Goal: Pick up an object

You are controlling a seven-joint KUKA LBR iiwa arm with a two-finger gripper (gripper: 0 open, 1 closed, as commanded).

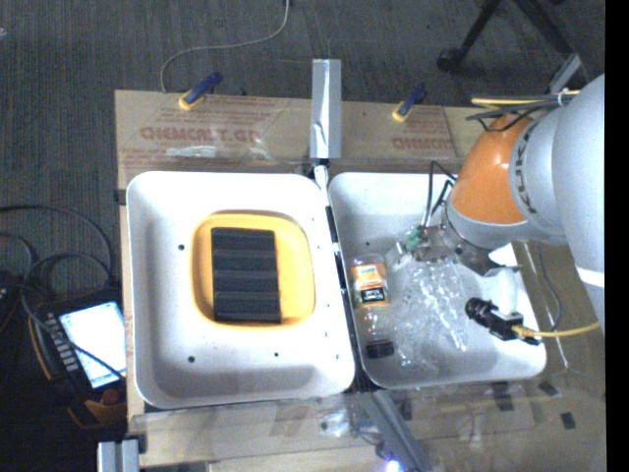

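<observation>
Starting at the left, the left bin [147,264] holds a yellow tray [254,268] with a dark ribbed block [246,273] lying flat inside it, well apart from the arm. Across the middle rim, the right bin [511,362] carries a small orange box [370,281] near its left wall, a little black piece [379,347] below that, and a crumpled clear wrapper [432,313] spread toward the centre. The pincer [425,239] sits low over the wrapper's upper edge, beneath the orange band [491,180]; whether it is released or clenched I cannot tell, for the wrist hides it. The likely trouble: the wrapper is thin and slack, so a closing grip may pinch only film and slip off, or drag it against the box and shove that aside.
</observation>
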